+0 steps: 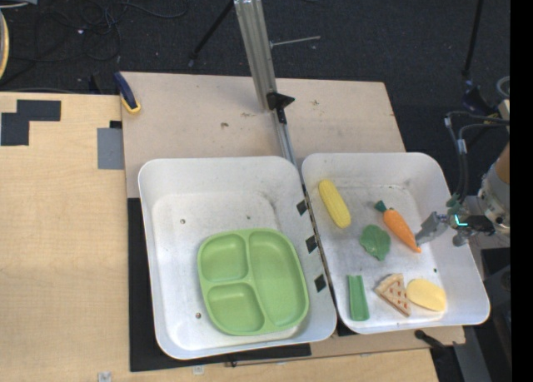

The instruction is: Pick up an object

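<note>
The right bin [416,164] holds a yellow corn cob [334,202], an orange carrot [400,228], a green broccoli piece [376,242], a green stick [357,297], a pizza slice [392,292] and a pale yellow wedge [426,295]. My gripper [445,232] hangs over that bin's right side, just right of the carrot's lower tip. Its two fingers stand apart, open, with nothing between them. The left finger [430,228] is close to the carrot's end.
The left bin [166,181] holds a green divided plate [250,280]. A metal post [258,47] rises behind the bins, and its rod runs down to the seam between them. The arm's wrist and cables sit at the right edge.
</note>
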Robot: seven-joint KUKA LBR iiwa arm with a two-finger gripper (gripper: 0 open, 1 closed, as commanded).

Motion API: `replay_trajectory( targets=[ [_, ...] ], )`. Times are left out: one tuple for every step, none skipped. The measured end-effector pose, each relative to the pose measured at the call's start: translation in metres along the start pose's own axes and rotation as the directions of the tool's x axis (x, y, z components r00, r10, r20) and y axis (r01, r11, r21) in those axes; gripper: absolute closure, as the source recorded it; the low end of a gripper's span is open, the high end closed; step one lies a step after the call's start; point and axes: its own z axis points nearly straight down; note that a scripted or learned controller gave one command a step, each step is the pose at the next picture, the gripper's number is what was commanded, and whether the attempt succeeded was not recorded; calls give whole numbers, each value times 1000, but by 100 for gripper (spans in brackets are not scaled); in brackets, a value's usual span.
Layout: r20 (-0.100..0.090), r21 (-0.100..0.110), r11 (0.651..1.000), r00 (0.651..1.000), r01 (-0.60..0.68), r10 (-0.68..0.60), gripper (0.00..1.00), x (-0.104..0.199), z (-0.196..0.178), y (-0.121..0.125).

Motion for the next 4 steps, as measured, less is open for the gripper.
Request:
replay_trajectory(
  targets=[
    [1, -2, 1000, 1000, 0, 0, 0, 0, -1, 1],
    [-3, 4, 1000, 1000, 0, 0, 0, 1, 63, -3],
    [-1, -3, 1000, 1000, -1, 1, 0, 2, 114, -2],
    [-3, -4, 1000, 1000, -2, 2, 100, 1, 101, -1]
  ],
)
